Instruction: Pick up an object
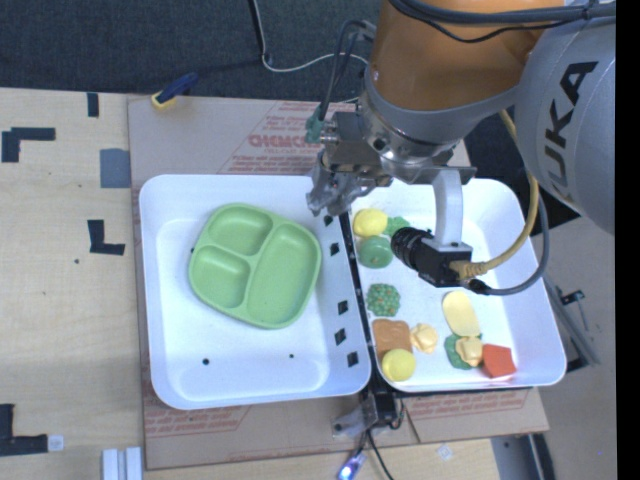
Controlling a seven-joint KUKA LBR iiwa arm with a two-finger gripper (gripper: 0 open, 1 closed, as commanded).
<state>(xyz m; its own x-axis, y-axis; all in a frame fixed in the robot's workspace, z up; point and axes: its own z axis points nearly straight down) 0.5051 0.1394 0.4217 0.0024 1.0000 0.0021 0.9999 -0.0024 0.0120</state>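
While flat, plate [256, 265] long axis diagonal

Small toy foods [383, 298] lie scattered in the right bin [535, 298].

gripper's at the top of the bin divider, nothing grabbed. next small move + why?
Probably shift the end effector slightly toward the right bin, over the yellow ball, then descend. It sits above the divider between the bins, nothing visible between its fingers. The ball lies just beside it, the nearest of the toy foods; the left bin holds the green divided plate.
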